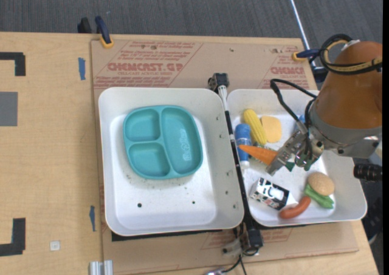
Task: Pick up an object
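Red sausage [295, 209] nearest us in our right bin [355, 210], gripper [284, 161] poised over the carrot [260, 153], finger state we cannot tell, teal tray [163, 141] in left bin [115, 164]

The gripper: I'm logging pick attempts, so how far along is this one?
Done: the arm has reached over the right bin, and the gripper sits low by the carrot. In hand: nothing shows between its fingers. Left: closing on a toy and lifting it. The corn, sausage, burger and black-and-white carton all lie in that bin, and the teal plate lies in the left bin.
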You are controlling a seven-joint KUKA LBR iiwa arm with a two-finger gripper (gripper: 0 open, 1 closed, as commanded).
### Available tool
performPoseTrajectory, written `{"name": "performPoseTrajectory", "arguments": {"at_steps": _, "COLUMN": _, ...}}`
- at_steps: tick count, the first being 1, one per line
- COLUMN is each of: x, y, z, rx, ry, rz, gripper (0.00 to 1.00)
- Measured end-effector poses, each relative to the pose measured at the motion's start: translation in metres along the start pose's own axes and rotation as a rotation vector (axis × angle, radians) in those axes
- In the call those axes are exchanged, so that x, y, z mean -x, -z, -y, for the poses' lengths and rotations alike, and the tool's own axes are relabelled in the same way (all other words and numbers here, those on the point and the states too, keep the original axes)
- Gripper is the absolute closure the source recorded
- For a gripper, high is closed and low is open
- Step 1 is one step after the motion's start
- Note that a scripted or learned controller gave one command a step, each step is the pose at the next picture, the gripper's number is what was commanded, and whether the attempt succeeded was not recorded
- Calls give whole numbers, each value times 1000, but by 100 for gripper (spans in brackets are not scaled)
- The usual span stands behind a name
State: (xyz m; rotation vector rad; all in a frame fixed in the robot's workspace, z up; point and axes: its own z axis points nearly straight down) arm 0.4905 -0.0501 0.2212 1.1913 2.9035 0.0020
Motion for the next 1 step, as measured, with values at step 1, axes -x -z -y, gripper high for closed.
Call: {"name": "performPoseTrajectory", "arguments": {"at_steps": 1, "x": 19, "y": 22, "z": 33, "rx": 0, "ry": 41, "rz": 2, "gripper": 100}}
